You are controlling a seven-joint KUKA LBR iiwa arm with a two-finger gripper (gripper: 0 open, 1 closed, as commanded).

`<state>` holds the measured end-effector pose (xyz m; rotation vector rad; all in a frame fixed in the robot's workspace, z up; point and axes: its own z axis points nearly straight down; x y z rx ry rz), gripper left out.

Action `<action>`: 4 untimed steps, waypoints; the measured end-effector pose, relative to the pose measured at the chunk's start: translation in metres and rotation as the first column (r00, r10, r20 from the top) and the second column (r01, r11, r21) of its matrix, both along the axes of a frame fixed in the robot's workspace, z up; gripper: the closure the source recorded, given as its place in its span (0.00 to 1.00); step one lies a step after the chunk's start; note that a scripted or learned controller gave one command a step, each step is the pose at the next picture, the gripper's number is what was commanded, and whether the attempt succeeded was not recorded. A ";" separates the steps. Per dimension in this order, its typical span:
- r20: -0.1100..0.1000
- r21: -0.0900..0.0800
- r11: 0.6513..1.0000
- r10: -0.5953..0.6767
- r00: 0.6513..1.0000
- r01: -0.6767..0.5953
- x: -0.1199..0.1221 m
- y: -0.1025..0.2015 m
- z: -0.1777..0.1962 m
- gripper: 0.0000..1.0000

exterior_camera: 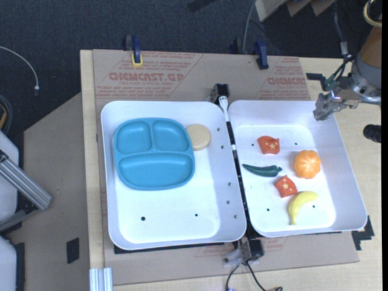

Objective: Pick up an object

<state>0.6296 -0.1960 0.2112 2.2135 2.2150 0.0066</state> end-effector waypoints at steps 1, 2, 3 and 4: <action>-0.001 0.001 1.000 0.001 1.000 -0.001 0.010 0.005 0.051 1.00; -0.012 0.007 1.000 0.005 1.000 -0.005 -0.008 0.063 0.052 1.00; -0.014 0.007 1.000 0.005 1.000 -0.005 -0.018 0.116 0.036 1.00; -0.014 0.007 1.000 0.004 1.000 -0.004 -0.032 0.159 0.033 1.00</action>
